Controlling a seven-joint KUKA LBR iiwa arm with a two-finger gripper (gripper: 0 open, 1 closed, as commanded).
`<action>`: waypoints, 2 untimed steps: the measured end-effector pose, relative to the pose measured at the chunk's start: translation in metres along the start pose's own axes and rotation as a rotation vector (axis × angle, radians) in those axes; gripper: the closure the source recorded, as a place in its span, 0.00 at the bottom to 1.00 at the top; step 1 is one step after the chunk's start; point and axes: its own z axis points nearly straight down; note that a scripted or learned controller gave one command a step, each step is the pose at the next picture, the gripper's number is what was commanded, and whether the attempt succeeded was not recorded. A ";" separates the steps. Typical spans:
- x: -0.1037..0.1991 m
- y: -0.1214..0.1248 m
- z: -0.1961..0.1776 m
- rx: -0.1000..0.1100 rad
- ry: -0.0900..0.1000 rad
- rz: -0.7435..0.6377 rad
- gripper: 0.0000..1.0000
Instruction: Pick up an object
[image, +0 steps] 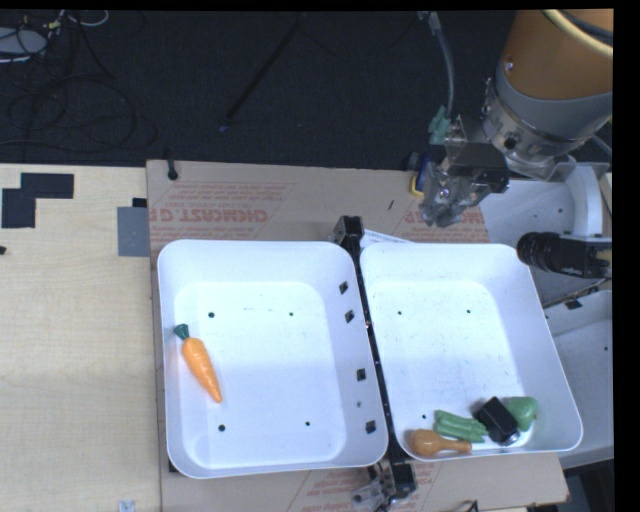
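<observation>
An orange carrot (201, 367) with a green top lies in the left bin (255, 262), near its left wall. In the right bin (450, 262), at the front right corner, a green pod-shaped piece (459, 426), an orange-brown pear-shaped piece (437, 444), a black block (497, 419) and a green rounded piece (523, 408) sit bunched together. My gripper (442, 212) hangs above the back edge of the right bin, well away from all of them, with nothing visible between its fingers.
The two bins meet at a black centre divider (362, 330) with clips. A black cylinder (560, 254) juts in beside the right bin's right rim. Cardboard (250, 205) lies under the bins, and cables run across the dark floor behind.
</observation>
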 end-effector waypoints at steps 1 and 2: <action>-0.038 -0.031 0.092 0.017 0.000 -0.002 1.00; -0.009 0.013 -0.037 -0.008 0.002 -0.010 1.00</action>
